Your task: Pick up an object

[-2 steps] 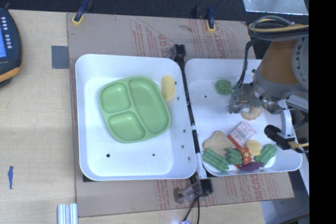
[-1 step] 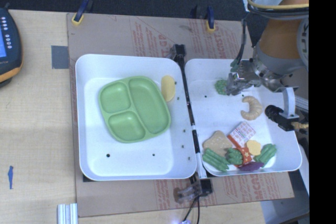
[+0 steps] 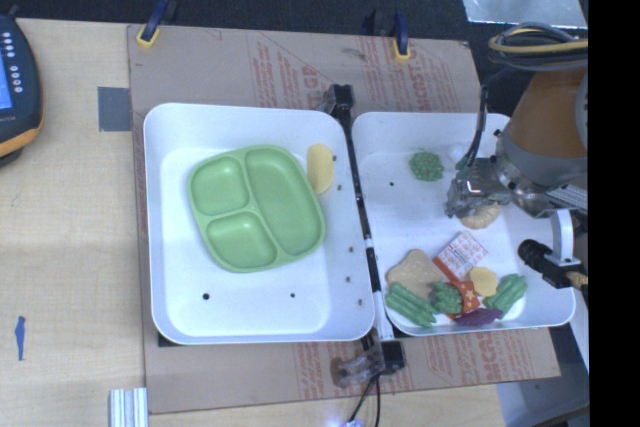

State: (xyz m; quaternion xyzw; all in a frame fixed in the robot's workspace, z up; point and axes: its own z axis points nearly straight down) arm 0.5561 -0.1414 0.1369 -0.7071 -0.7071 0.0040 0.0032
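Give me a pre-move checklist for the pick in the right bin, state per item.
1. gripper over the right bin: ok.
2. Target under it: a tan round piece lies right below; ok.
3. Anything gripped yet: cannot tell.
4. Neighbours near the target: green broccoli piece sits apart; ok. The toy food pile lies along the near wall, apart; ok.
5. Left bin contents out of the way: green divided plate and yellow piece; ok.

Pale tan round piece (image 3: 483, 215) flat in right bin, green knobbly ball (image 3: 426, 166) near it
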